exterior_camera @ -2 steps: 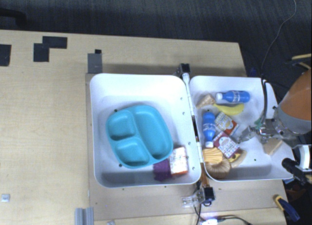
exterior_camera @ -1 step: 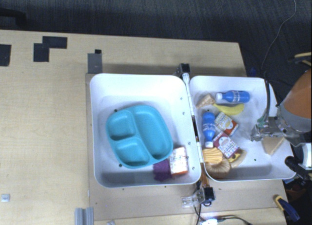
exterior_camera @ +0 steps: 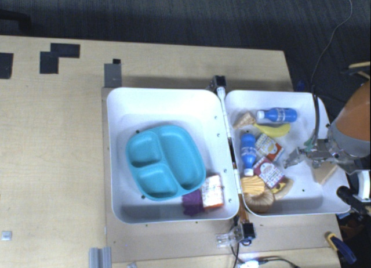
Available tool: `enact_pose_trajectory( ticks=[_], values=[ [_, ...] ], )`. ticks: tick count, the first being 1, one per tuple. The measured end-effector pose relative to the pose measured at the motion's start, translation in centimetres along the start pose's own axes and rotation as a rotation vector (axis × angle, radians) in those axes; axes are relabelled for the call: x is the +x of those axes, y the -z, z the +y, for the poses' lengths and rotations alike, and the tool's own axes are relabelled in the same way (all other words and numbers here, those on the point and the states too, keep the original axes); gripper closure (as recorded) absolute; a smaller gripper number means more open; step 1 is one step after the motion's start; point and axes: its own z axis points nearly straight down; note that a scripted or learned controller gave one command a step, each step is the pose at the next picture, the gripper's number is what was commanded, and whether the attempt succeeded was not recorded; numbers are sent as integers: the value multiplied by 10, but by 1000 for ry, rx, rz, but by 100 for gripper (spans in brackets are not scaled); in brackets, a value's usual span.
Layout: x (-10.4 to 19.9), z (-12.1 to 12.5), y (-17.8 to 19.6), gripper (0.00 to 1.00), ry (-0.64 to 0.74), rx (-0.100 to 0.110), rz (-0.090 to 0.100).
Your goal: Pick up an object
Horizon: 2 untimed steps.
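Camera view: pincer (exterior_camera: 302, 155) low over the right bin (exterior_camera: 301, 202), can't tell how it stands, nothing seen in it. Just left of it a pile: blue bottle (exterior_camera: 248, 148), banana (exterior_camera: 272, 129), second bottle (exterior_camera: 277, 115), snack packets (exterior_camera: 270, 173). Left bin (exterior_camera: 168, 100) holds a blue divided plate (exterior_camera: 165, 161), with a small box (exterior_camera: 213, 192) and purple block (exterior_camera: 192, 203) beside it.

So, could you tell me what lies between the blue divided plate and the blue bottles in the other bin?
In the camera view, the two bins' adjoining white walls run between the blue divided plate and the blue bottles.
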Motion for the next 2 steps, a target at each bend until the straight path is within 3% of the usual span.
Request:
enact_pose_trajectory(
  ticks=[1, 2],
  values=[
    [-2, 1, 11, 100, 2, -6, -7],
    [-1, 1, 11, 0, 1, -5, -5]
  ],
)
